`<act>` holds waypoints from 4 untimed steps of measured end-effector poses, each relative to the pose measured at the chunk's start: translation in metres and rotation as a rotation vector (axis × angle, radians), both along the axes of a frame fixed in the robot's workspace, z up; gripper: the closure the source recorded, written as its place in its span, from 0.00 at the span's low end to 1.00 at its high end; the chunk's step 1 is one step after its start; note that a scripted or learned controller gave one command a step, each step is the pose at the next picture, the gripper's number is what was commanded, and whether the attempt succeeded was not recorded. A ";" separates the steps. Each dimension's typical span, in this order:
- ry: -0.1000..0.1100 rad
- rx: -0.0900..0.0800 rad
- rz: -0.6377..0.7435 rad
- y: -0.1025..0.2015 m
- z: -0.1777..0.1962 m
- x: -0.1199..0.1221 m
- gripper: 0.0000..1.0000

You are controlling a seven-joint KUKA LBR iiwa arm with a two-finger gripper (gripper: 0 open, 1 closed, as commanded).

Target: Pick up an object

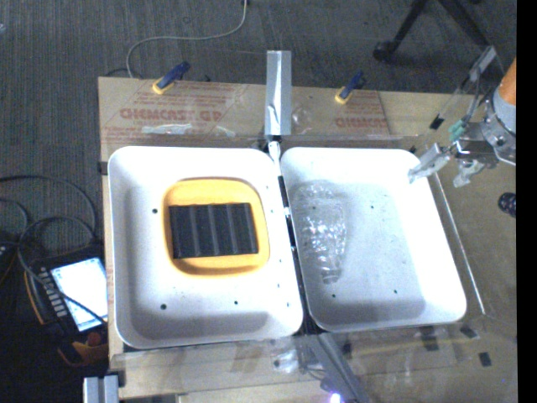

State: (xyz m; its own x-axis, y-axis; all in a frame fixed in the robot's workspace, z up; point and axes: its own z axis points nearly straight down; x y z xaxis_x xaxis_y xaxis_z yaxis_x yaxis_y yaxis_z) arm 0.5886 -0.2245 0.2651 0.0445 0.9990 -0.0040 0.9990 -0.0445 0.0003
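Camera view: two white bins sit side by side on the surface. The left bin (126, 250) holds a yellow tray (216, 260) with a black ribbed insert (213, 230), lying flat near its centre. The right bin (419, 275) holds a clear plastic bottle (323, 229), lying toward its left wall. The tool (445, 163) hangs over the right bin's upper right corner, well apart from the bottle; its fingers appear spread, with nothing between them.

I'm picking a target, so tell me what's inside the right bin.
A clear crumpled plastic bottle lies in the right bin, toward its left wall. Through the plastic nothing else is apparent, though the glare hides the floor directly beneath it.
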 end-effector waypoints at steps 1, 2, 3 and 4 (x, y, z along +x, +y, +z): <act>0.003 0.007 0.242 0.050 -0.146 -0.053 0.00; 0.001 0.004 -0.014 0.051 -0.104 -0.054 0.00; 0.002 0.004 -0.048 0.107 -0.089 -0.010 0.00; 0.003 0.003 0.044 0.167 -0.044 -0.068 0.00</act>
